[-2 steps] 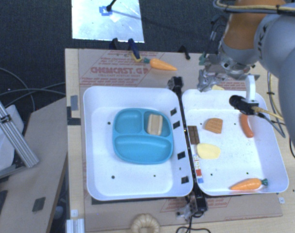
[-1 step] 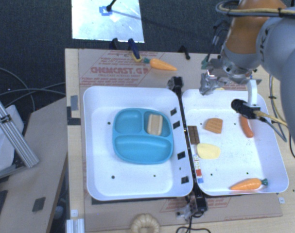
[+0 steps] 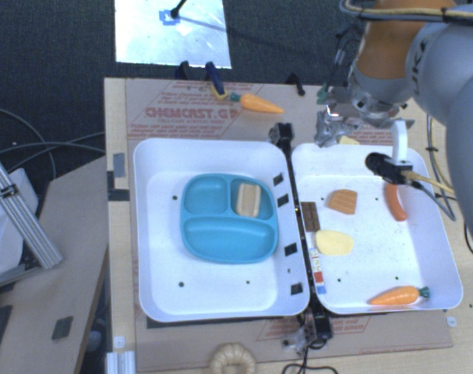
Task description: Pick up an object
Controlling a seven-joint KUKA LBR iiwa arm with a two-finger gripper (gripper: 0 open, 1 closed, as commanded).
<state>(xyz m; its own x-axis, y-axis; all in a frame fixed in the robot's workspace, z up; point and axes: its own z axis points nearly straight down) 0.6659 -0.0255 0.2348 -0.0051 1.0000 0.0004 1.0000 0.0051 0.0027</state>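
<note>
My gripper (image 3: 328, 129) hangs over the far left corner of the right bin (image 3: 439, 248), beside the divider between the bins. A small pale yellow piece (image 3: 348, 139) lies just right of it at the bin's far wall. In the right bin lie an orange-brown toast-like piece (image 3: 342, 201), a yellow oval piece (image 3: 334, 243), a red sausage (image 3: 395, 203) and a carrot (image 3: 393, 295) near the front edge. The left bin (image 3: 158, 209) holds a blue divided plate (image 3: 220, 236) with a tan slice (image 3: 248, 199) in its upper right compartment.
A second carrot (image 3: 257, 104) lies on the cardboard behind the left bin. A black and white fitting (image 3: 392, 162) juts over the far right of the right bin. The grey arm (image 3: 446, 61) fills the upper right. A metal frame (image 3: 18, 216) stands at the left.
</note>
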